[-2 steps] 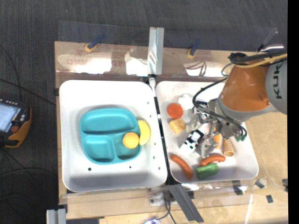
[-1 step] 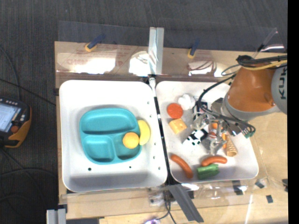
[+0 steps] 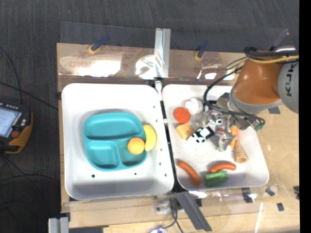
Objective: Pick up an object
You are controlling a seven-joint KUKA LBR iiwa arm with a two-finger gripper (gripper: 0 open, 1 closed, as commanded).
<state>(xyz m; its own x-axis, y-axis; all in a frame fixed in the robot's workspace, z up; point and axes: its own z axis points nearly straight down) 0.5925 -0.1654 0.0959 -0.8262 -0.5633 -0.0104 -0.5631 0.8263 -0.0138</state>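
Note:
My gripper (image 3: pixel 216 128) is low in the right bin (image 3: pixel 257 174), among the toys near its middle. Right beside it lie a black-and-white checkered piece (image 3: pixel 200 135), a tan wedge (image 3: pixel 183 130), an orange-red round piece (image 3: pixel 181 114) and a white lump (image 3: pixel 194 104). An ice-cream cone toy (image 3: pixel 238 151) lies just to its lower right. Near the front are two sausages (image 3: pixel 188 172) (image 3: pixel 222 167) and a green piece (image 3: pixel 215 178). The arm's orange band (image 3: pixel 257 79) covers the bin's back right.
The left bin (image 3: pixel 73 178) holds a teal divided tray (image 3: pixel 108 130), with an orange ball (image 3: pixel 136 145) in its lower right section and a yellow banana-like piece (image 3: pixel 150 136) at its right edge. A pendant (image 3: pixel 12 125) lies off the bench at left.

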